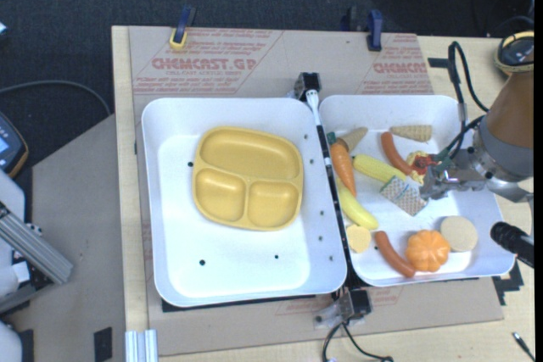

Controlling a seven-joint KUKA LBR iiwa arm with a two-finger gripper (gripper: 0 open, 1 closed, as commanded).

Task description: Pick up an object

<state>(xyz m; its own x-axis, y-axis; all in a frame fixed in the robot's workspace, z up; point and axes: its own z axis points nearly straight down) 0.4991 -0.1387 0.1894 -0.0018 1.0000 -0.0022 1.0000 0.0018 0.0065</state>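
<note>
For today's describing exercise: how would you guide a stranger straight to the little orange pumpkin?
Start at the right-hand white bin, the one full of toy food. Look along its near edge, toward the right corner, for the pumpkin. It sits between a sausage and a pale round cookie, and alone is orange, round and ribbed.

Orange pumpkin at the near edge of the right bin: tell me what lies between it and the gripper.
Nothing visible blocks the way. The gripper is low in the right bin, over a grey patterned piece. The pumpkin lies nearer the camera, with bare bin floor between them. A pale round disc sits against the pumpkin's right side, which could crowd a grasp.
</note>
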